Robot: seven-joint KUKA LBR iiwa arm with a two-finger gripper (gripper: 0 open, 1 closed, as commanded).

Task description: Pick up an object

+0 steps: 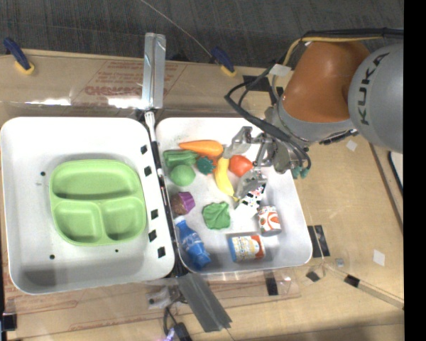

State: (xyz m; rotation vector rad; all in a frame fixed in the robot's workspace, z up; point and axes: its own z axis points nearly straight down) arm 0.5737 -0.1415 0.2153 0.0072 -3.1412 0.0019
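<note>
Gripper (250,163) down in the right bin (292,227), among the toy food.

From here the fingers look spread, straddling a red-orange tomato (240,165) beside the banana (223,178), though I can't tell whether they touch it. A carrot (201,148) lies just behind (green pieces to its left), and a black-and-white carton (251,195) sits just below the fingers. The green divided tray (97,202) sits in the left bin (14,190).

Left shallow white plastic bin (14,190): lime-green divided tray (97,201). Right white bin (298,226): orange carrot (202,148), yellow banana (224,178), red-orange tomato (240,165), purple round piece (183,202), dark green leafy piece (216,215), blue bottle (193,245), black-and-white spotted carton (252,196).
</note>
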